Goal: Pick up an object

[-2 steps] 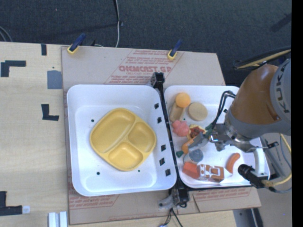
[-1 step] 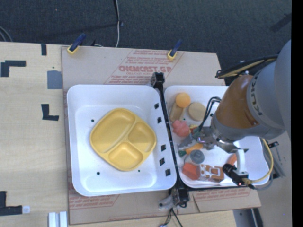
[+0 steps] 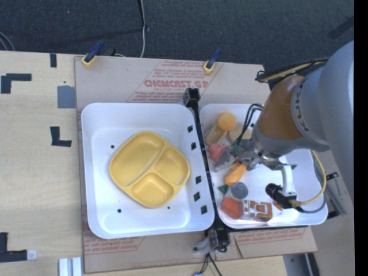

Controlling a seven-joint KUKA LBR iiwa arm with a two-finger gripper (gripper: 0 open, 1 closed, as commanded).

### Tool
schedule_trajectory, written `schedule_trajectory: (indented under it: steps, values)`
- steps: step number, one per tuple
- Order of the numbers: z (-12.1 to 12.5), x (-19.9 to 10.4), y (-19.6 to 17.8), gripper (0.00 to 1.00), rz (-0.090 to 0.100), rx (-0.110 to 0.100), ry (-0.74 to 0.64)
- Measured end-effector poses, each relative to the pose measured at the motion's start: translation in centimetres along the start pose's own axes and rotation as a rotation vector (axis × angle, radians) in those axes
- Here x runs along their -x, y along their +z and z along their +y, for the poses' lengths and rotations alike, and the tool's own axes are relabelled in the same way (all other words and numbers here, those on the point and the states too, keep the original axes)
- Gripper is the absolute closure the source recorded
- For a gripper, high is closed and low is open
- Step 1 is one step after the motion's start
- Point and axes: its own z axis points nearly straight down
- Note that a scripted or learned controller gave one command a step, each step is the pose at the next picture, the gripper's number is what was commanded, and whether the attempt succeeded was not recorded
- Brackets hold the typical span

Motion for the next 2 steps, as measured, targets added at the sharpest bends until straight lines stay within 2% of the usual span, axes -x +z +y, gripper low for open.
schedule_trajectory:
  steps: [1,2]
  values:
    - [-4.0,0.1,0.0,0.0,0.0,0.0,0.002]
    - [-1.8,-0.7,0.0,0.0,0.0,-0.001,0.001]
